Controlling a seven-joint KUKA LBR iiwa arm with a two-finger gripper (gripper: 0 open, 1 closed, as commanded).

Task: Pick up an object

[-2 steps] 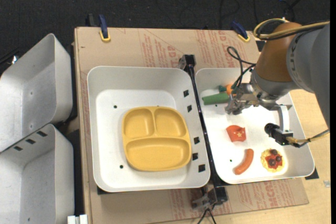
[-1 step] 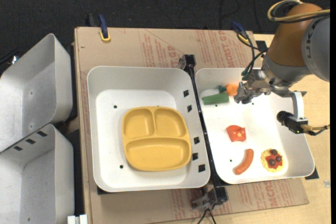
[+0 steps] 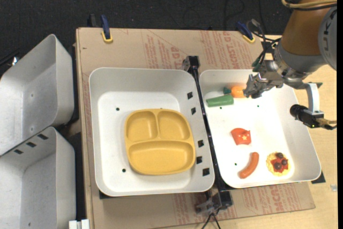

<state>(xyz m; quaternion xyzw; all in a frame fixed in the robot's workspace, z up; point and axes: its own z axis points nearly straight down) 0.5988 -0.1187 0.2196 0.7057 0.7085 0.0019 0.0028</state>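
Orange toy piece (image 3: pixel 237 91), small, at 12 o'clock in right bin (image 3: pixel 300 131), touching green block (image 3: pixel 220 100) at its 8 o'clock. Gripper (image 3: pixel 253 88) just at its 3 o'clock; finger spread cannot be told, contact unclear. Same bin: red piece (image 3: pixel 241 136) centre, sausage (image 3: pixel 248 165) at 6, pizza slice (image 3: pixel 278 163) at 5. Left bin (image 3: pixel 107 115) holds yellow divided plate (image 3: pixel 159 141).

The gripper (image 3: pixel 253 88) sits low over the right bin (image 3: pixel 300 137), beside a small orange item (image 3: pixel 237 91), possibly touching it. A green block (image 3: pixel 220 100) lies just left. Nearer the camera: a red piece (image 3: pixel 241 136), a sausage (image 3: pixel 248 165), a small pizza (image 3: pixel 278 163). The left bin (image 3: pixel 107 115) holds a yellow divided plate (image 3: pixel 159 141)
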